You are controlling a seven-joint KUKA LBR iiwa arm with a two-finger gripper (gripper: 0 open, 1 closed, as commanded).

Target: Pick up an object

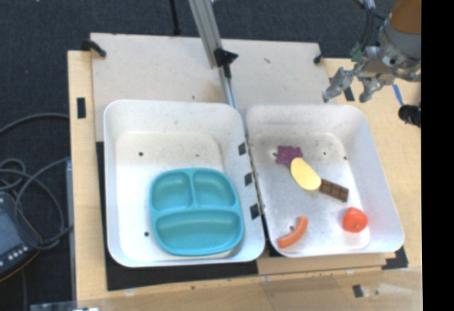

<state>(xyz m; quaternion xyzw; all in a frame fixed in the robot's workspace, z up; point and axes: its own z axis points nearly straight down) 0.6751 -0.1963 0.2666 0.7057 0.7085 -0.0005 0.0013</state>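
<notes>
The right bin (374,153) holds several small objects: a purple piece (286,154), a yellow oval (305,175), a brown bar (333,192), a red ball (355,219) and an orange sausage shape (293,231). My gripper (350,87) hangs above the bench just behind the right bin's far rim, at the upper right. Its two fingers are spread apart with nothing between them. It is well away from all the objects.
The left bin (120,160) holds a teal divided plate (195,211). A slanted metal pole (201,4) rises behind the bins, clamped near the wall between them. Cables lie on the dark floor at the left.
</notes>
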